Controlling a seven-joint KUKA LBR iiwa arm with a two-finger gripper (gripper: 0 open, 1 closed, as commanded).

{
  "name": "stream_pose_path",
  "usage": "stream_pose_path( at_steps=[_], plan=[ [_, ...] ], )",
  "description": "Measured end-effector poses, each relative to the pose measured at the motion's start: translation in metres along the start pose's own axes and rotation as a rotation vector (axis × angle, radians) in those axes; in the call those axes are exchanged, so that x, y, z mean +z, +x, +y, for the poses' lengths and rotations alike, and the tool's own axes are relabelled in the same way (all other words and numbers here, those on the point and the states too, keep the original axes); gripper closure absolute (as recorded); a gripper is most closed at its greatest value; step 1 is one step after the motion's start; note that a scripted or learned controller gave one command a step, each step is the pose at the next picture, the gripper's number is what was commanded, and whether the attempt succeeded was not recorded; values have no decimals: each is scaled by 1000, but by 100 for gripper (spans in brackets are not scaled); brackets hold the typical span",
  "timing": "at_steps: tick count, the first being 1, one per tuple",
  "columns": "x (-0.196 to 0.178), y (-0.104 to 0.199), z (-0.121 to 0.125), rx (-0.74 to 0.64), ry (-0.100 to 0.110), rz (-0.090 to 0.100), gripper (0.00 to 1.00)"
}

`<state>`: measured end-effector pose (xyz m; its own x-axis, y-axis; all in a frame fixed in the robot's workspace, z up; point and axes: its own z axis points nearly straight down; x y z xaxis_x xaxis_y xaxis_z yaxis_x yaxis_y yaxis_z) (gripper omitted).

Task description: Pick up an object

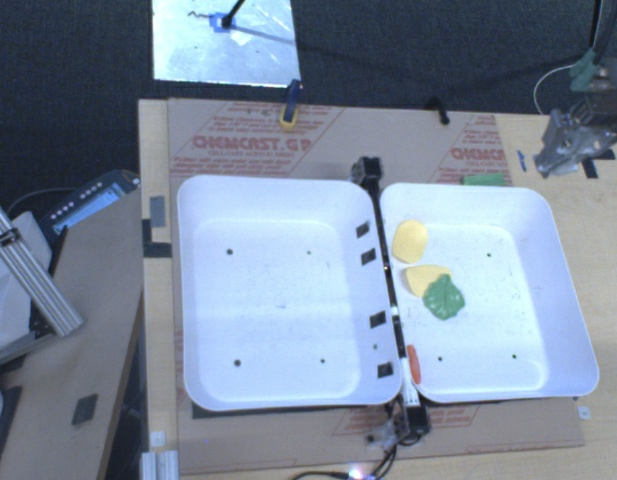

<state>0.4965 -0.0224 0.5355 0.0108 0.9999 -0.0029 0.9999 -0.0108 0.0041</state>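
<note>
Beyond the right bin's [563,268] far right corner, the pincer [568,148] was seen; its state could not be told. Three objects [428,273] were noted inside that bin.

Red "CHEMCAST GP" lettering repeats across the brown protective sheet [318,133] under the bins.

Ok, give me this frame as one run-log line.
phase: pre-grasp | end effector: outside bins, far right | right bin: two yellow pieces, green piece, orange piece | held: nothing visible
</note>
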Motion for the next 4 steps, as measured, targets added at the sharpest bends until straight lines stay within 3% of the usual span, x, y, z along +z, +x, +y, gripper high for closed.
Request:
stream_pose_path(
  at_steps=[1, 2, 3, 4],
  plan=[
    [127, 53, -12, -18, 15, 3, 100],
    [53, 135, -12, -23, -6, 8, 100],
    [-3, 167, -12, -18, -4, 7, 100],
    [0, 26, 19, 3, 1, 0, 100]
  ],
)
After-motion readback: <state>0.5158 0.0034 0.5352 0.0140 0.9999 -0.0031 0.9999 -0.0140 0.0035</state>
